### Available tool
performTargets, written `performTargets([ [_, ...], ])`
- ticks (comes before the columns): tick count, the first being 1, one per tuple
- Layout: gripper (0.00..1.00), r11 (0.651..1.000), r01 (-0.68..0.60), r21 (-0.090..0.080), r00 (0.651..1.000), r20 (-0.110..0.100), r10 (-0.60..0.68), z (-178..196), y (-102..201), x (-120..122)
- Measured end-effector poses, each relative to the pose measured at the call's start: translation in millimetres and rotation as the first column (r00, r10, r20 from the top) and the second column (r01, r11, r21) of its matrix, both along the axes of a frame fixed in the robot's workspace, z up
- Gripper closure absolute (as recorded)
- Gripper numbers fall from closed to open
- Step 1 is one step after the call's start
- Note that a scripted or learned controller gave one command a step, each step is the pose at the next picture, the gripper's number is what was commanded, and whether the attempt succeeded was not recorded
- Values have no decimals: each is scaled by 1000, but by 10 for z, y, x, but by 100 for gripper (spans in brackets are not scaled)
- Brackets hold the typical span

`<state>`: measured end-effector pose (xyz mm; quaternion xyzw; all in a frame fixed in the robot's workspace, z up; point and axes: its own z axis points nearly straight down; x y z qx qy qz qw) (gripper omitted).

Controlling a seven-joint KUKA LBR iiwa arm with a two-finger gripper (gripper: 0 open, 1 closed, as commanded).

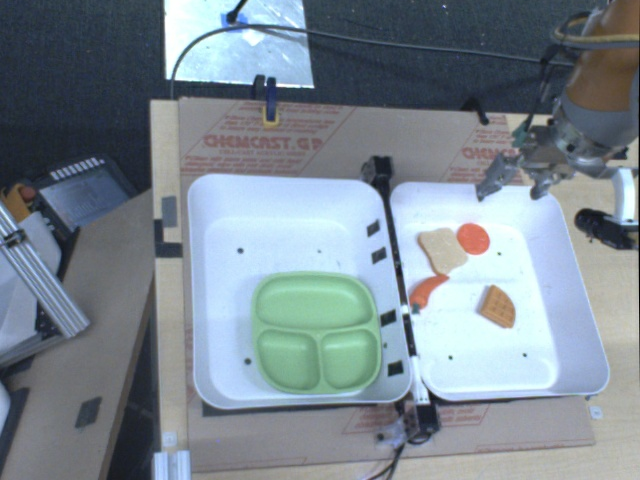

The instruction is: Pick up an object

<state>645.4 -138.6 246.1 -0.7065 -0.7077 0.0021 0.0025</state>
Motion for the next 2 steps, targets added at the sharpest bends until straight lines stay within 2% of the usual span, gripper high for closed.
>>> performTargets([
  [1, 0, 1000, -1, -1, 1000, 8, 1, 46, 1, 18],
  [2, 0, 1000, -1, 0, 1000, 4, 1, -557, 3, 75],
])
